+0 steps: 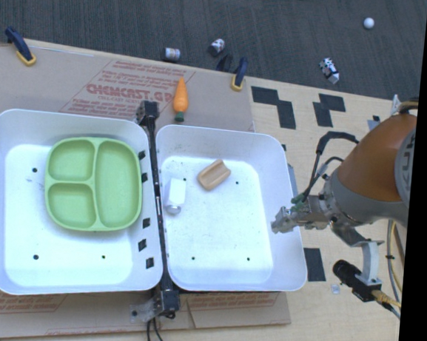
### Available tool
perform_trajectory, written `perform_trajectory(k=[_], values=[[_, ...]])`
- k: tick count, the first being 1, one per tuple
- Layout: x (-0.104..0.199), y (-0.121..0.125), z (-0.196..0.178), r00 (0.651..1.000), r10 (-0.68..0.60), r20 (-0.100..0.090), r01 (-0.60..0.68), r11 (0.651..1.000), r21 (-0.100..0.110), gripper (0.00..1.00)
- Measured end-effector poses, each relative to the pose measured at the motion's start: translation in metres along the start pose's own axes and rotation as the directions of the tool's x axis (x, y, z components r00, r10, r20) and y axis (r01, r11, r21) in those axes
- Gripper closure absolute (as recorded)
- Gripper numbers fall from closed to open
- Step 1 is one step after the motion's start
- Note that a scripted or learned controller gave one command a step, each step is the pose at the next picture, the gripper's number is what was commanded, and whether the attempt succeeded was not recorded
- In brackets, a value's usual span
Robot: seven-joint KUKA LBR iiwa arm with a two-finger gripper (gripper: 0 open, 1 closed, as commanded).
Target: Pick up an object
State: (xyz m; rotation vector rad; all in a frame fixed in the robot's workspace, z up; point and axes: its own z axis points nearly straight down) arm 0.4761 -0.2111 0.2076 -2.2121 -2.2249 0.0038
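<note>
White bottle [176, 195] and tan block [214, 174] lie left of your claw [283, 221]; I cannot tell its grip. Drop straight over one.

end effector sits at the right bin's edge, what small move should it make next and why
Probably a short move toward the view's left, over the right white bin. The end effector sits at that bin's right rim, while the nearest things, a tan block-shaped piece and a small white oblong object, lie apart in the bin's upper left part. Nothing shows between its fingers.
</note>
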Motion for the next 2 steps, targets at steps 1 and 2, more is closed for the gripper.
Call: perform_trajectory(k=[1, 2], values=[[0.000, 0.001, -0.056, 1.000, 0.000, 0.002, 0.000, 1.000, -0.006, 1.00], [0.003, 0.055, -0.005, 1.000, 0.000, 0.001, 0.000, 1.000, -0.003, 1.00]])
